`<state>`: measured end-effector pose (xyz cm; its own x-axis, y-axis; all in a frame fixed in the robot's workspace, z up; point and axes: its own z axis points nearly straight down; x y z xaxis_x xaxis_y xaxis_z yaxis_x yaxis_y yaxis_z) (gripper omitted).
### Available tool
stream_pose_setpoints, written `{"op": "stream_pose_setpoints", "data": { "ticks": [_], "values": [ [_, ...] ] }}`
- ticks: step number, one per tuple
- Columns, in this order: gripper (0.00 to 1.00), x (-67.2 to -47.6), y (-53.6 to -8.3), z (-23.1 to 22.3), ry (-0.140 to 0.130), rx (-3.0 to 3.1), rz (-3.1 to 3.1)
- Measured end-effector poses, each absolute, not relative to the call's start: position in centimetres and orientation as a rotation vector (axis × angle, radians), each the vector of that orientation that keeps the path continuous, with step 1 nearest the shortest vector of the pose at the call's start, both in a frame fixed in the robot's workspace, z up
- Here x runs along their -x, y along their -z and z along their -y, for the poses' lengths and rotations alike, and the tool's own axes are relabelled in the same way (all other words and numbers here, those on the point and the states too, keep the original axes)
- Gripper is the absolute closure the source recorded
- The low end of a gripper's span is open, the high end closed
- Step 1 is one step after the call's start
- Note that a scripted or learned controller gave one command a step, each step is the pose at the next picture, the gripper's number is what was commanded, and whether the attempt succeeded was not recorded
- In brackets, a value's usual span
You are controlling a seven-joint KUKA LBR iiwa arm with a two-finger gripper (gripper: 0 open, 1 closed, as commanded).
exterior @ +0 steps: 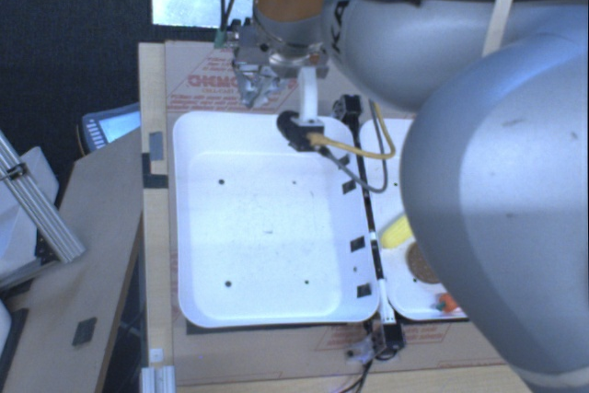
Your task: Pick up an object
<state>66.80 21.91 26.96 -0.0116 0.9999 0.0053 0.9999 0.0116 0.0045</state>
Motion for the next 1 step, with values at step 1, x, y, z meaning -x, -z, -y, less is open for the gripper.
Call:
{"op": "stream_pose_setpoints", "data": {
  "ticks": [1],
  "values": [
    [1.00, -66.93, -27.97, -21.34, 0.008, 2.214, 2.233]
  ]
}}
